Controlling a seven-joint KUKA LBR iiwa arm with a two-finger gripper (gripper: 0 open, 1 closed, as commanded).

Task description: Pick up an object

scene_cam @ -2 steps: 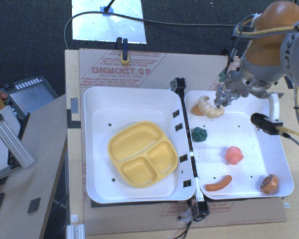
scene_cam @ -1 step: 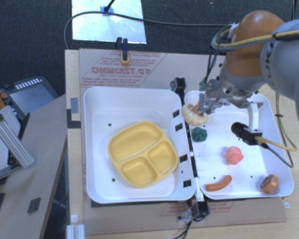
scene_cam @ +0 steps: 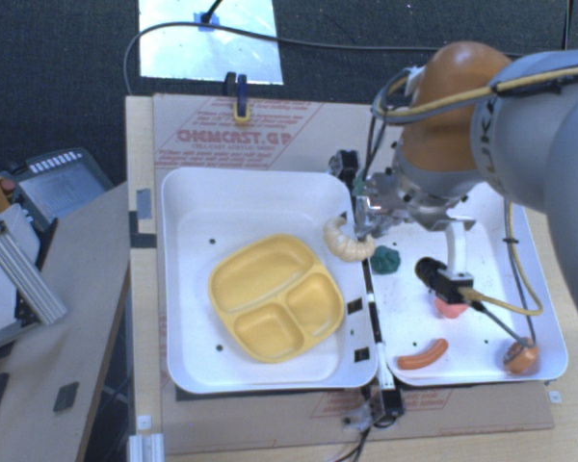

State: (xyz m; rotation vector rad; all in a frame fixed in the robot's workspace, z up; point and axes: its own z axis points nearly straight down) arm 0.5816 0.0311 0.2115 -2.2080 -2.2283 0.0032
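A grey KUKA arm's gripper (scene_cam: 366,221) hangs over the seam between two white bins (scene_cam: 188,258), just above a cream, ridged curved toy (scene_cam: 348,243) whose long axis arcs along the divider. One yellow three-compartment tray (scene_cam: 275,296) lies left; one orange sausage (scene_cam: 422,355), one green lump (scene_cam: 385,259) right. Its grip cannot be told.

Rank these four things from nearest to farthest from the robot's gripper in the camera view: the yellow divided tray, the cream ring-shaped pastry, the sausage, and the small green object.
1. Cream pastry, right at the gripper, on the divider between the bins.
2. Green object, just right of the pastry, in the right bin.
3. Yellow tray, in the left bin.
4. Sausage, at the right bin's front edge.
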